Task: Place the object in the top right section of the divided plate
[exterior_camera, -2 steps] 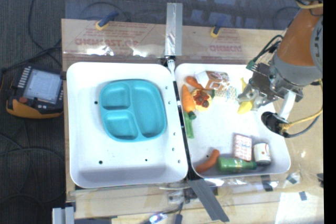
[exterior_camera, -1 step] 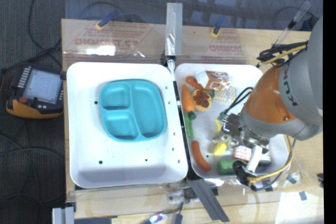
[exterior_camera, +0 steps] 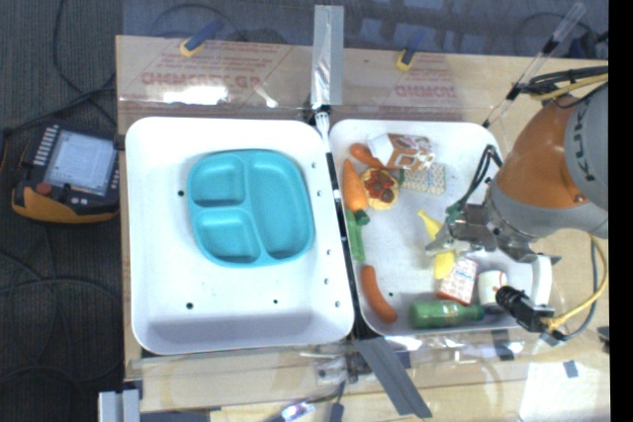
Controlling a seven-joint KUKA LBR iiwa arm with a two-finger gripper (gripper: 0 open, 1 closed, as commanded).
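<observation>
Camera view, looking down: a turquoise three-section plastic plate [exterior_camera: 249,207] is seen lying in the left shallow white bin [exterior_camera: 158,311]. Toy food is gathered in the right shallow white bin [exterior_camera: 465,128]: an orange carrot [exterior_camera: 353,187], a round pizza slice [exterior_camera: 380,186], a red sausage [exterior_camera: 378,294], a green bottle [exterior_camera: 447,313], a small red-and-white carton [exterior_camera: 458,281] and a yellow piece [exterior_camera: 431,226]. At about four o'clock in that bin, the grey two-finger gripper [exterior_camera: 457,234] is lowered just beside the yellow piece; its opening cannot be told, and nothing is seen held.
</observation>
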